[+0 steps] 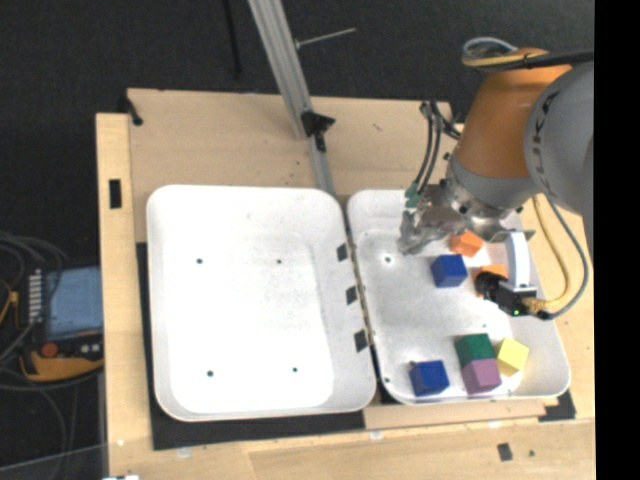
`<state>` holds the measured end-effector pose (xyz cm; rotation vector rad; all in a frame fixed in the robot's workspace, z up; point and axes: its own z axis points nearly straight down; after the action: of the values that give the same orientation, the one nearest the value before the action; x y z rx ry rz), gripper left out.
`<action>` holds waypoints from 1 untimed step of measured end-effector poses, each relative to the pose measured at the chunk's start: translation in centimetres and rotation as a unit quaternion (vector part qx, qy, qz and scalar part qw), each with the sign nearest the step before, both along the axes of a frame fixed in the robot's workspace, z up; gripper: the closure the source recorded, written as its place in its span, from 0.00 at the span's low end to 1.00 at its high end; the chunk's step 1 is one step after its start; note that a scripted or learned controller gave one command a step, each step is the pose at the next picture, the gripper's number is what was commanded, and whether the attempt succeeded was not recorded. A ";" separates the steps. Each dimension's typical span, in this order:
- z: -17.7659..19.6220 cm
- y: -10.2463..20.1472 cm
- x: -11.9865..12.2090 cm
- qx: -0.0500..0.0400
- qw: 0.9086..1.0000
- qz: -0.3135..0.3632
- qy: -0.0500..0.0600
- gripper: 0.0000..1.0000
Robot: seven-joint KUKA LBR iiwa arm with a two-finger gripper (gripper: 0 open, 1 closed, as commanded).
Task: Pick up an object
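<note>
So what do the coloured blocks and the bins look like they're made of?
Blue block and yellow block: matte, sharp-edged, solid colour, probably painted wood or foam; can't tell which. Right bin and left bin: smooth white moulded plastic, judging by rounded corners and faint sheen.

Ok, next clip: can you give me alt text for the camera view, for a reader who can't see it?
A grey and orange robot arm reaches into the right white bin, its gripper low near the bin's far end beside a blue block and an orange block. Blue, green, purple and yellow blocks lie at the near end, beside the left white bin.

Blue block (449, 271), green block (474, 347), white bins (250, 208).
</note>
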<state>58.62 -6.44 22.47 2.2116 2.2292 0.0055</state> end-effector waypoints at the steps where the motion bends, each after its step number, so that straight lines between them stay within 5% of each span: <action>1: 1.0 4.6 -0.3 0.000 1.000 0.000 0.000 1.00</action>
<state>58.28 -1.84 23.44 2.2120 2.2292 0.0057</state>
